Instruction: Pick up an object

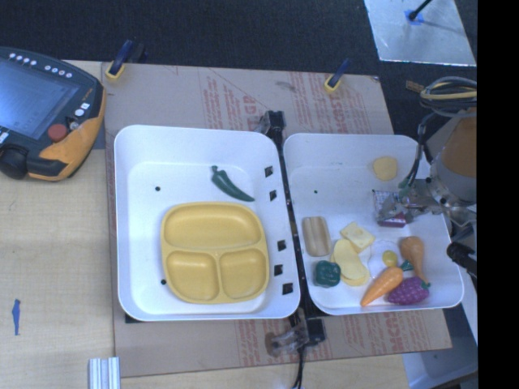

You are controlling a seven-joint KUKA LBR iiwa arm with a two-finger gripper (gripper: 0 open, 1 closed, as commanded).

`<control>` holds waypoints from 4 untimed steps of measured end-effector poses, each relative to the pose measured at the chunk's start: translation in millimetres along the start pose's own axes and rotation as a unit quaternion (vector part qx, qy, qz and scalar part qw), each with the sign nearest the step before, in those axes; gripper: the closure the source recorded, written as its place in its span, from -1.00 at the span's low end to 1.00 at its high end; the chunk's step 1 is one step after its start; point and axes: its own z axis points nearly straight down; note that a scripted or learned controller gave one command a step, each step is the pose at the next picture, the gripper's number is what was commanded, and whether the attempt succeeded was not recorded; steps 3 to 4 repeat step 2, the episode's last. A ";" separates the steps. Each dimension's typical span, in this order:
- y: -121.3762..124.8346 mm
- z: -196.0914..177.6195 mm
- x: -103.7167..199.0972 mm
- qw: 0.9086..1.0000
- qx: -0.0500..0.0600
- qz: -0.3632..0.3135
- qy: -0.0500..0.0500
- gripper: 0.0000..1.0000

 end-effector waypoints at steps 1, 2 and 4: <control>-6.4 -13.1 103.1 1.000 0.001 -0.005 0.003 1.00; -32.6 -92.6 173.3 1.000 -0.001 -0.002 0.002 1.00; -32.6 -92.6 173.3 1.000 -0.001 -0.002 0.002 1.00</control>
